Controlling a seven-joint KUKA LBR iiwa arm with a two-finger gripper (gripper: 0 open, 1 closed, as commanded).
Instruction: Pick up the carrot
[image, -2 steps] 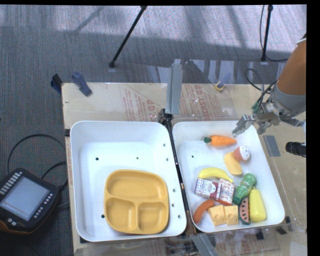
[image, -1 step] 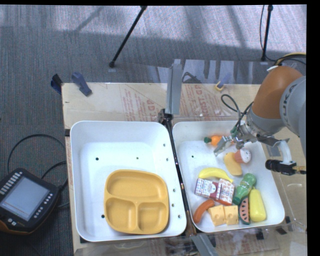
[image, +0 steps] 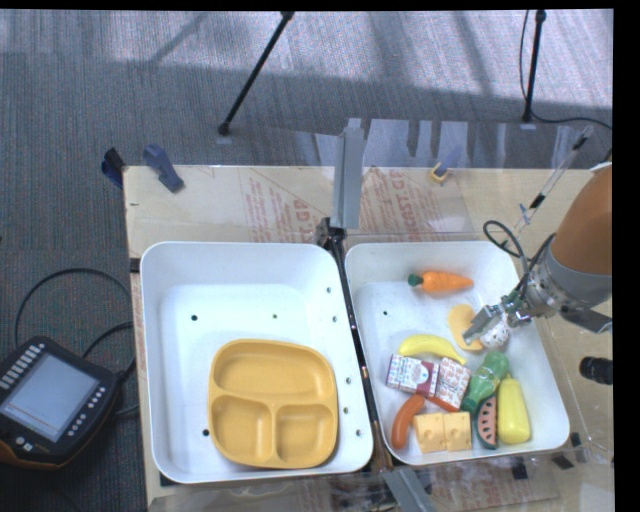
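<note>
Metal-grey and small, the claw hangs low over the right bin, at the end of the arm that enters from the right; its two fingers look spread a little, with nothing between them. Just under and beside it lies a pale yellow flat piece, maybe a slice or a chip, and a yellow banana is near below.

My worry is that the claw stands closer to these yellow things than to the carrot; if it descends here, it will probably close on the slice or on nothing. Also the carrot is round and smooth, I think, so it could roll or slip out if the fingers take it across the thin tip instead of the thick middle.

The carrot lies alone in the upper part of the right bin, up and left of the claw, apart from it; it is orange, with a small green top pointing left, and it rests almost horizontal on bare white floor. The left bin carries a yellow divided tray.
</note>
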